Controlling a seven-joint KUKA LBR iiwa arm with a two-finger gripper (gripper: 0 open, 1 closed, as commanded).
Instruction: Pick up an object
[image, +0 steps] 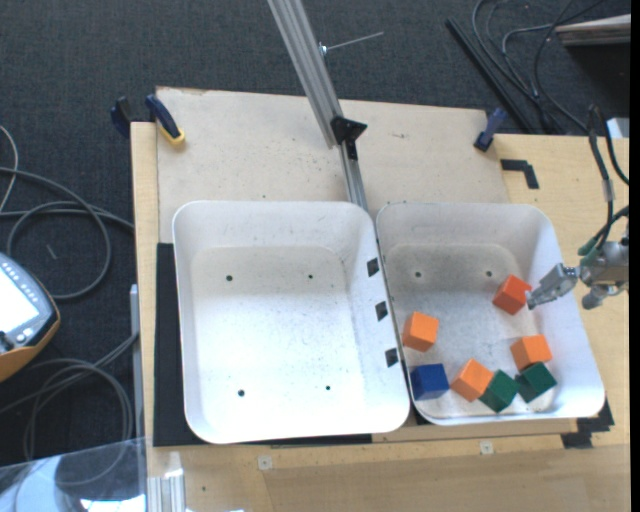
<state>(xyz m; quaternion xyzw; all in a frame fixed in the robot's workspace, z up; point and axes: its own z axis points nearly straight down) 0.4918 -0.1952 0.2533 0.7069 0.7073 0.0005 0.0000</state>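
The right bin (470, 225) holds several small blocks. A red-orange block (512, 294) lies near its right wall, and an orange block (421, 330) sits near the left wall. Along the front lie a blue block (430, 380), an orange block (472, 379), two green blocks (497, 390) (537, 381) and another orange block (531, 351). My gripper (568, 288) reaches in over the bin's right rim, its grey tip just right of the red-orange block. I see nothing held in it.
The left bin (200, 240) stands beside the right one, sharing a middle rim. A metal pole (318, 85) slants up from the bench behind the bins. Blue and yellow clamps (165, 118) sit at the bench's back corners. Cables lie on the floor.
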